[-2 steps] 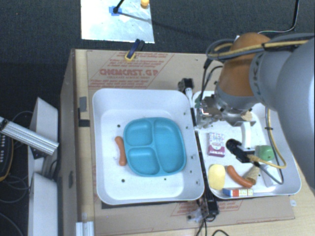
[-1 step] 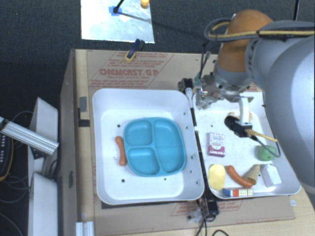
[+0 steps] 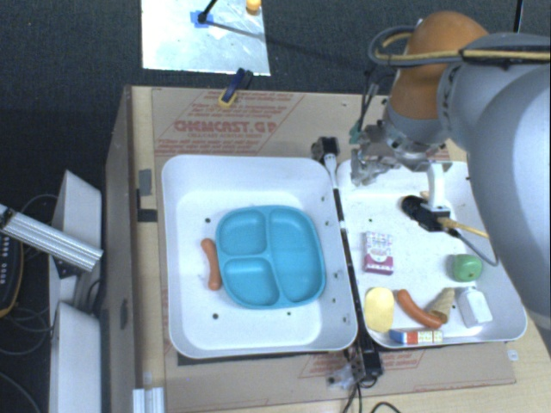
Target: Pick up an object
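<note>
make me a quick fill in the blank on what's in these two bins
The blue divided plate lies in the ____ bin.
The sausage beside that plate lies on its ____ side.
The green object sits in the ____ bin.
The gripper hangs over the ____ bin's far end.

Missing words: left; left; right; right

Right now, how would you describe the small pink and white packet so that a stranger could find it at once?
Look at the right-hand shallow white bin, the one the grey arm reaches over. Near that bin's left wall, just above a pale yellow egg-shaped object, lies the small pink and white packet. It is the one flat, rectangular, printed item; its neighbours are rounded or long.
</note>
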Robot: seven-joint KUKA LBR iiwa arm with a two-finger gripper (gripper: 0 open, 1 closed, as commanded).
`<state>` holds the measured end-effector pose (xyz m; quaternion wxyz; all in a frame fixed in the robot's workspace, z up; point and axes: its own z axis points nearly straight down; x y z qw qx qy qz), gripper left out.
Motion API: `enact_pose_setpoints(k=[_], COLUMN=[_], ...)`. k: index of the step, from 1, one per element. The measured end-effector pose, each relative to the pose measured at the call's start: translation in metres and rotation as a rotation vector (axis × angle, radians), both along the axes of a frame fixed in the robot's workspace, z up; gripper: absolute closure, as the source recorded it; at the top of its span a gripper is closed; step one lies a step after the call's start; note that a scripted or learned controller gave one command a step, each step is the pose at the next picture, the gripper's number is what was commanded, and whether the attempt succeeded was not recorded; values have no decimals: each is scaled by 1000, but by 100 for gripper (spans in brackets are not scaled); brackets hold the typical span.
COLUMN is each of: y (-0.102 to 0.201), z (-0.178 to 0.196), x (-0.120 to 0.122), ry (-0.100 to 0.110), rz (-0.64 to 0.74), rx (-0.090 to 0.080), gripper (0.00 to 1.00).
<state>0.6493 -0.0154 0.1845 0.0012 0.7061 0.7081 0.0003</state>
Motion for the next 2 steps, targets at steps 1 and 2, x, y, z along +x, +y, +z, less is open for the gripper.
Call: enact_pose_setpoints(k=[1, 2], y=[-41, -31], z=[33, 0], x=[-43, 1], ry=[-1, 1], rz=[-1, 1], rx=[0, 0], gripper=[100, 100])
